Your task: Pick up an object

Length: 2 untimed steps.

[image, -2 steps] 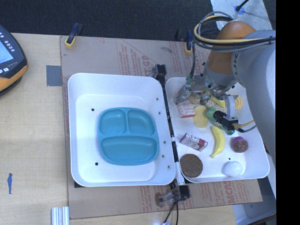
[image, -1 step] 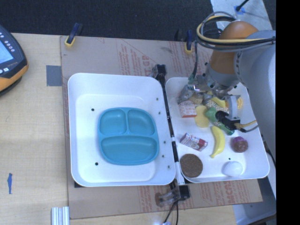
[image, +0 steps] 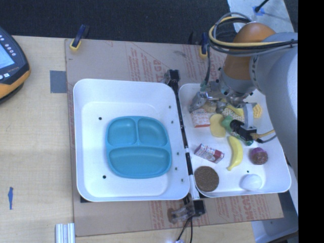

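Arm (image: 253,59) | covers right bin's (image: 273,186) far end (jaws' state unclear)

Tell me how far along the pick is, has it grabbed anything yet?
Nothing looks lifted yet. The gripper is down in the right bin, among the items at its far end. The banana, brown disc and white ball lie in the bin. Grasping and lifting an object is left.

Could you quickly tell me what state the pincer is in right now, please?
Pincer: cannot be told; it is low in the right bin among the items.
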### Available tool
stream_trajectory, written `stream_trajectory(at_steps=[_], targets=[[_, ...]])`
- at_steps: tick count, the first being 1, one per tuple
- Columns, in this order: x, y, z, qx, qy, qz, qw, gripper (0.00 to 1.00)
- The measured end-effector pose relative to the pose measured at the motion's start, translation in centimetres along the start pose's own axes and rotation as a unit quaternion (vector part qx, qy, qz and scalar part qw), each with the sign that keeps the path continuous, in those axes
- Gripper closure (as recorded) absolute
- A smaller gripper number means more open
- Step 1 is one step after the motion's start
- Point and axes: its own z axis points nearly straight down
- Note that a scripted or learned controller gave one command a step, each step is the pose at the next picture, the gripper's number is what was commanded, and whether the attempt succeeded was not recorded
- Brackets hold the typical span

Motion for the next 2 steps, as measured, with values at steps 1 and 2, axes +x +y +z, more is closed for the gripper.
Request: stream_trajectory(at_steps=[1, 2], targets=[[-0.3, 0.0, 0.0, 0.0, 0.0, 0.002, 1.0, 0.0], [-4.6, 0.0, -11.6, -0.006, -0.002, 0.003, 1.0, 0.0]])
